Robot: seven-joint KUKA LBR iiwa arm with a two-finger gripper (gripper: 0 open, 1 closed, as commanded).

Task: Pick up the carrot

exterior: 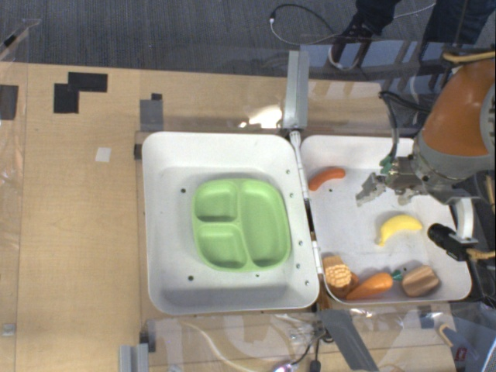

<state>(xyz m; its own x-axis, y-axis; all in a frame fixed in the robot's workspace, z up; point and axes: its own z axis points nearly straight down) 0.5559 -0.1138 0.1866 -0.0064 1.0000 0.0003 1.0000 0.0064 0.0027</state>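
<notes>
A grey robot arm with an orange band reaches in from the right over the right bin (333,149), its hand (370,191) hanging above bare white floor near the bin's middle, holding nothing; whether the hand is released or clenched cannot be told from this high slanted angle. The carrot (371,285), the object it is meant to lift, lies at the bin's near edge, well apart from the hand, orange body pointing left and a green stub at its right end. Its spot looks awkward: it lies close against the near wall, a ridged tan food piece (337,272) touches its left end and a brown bread-like piece (420,281) sits just beside its right, so a descent there appears to leave the hand little room either side. A yellow banana (398,227) lies between the hand and the carrot, and a reddish sausage (326,177) rests near the bin's left wall, clear of the likely path. The left bin (167,169) holds a green divided plate (242,223), apart from the action. The grasp, by this evidence, has not yet begun.
</notes>
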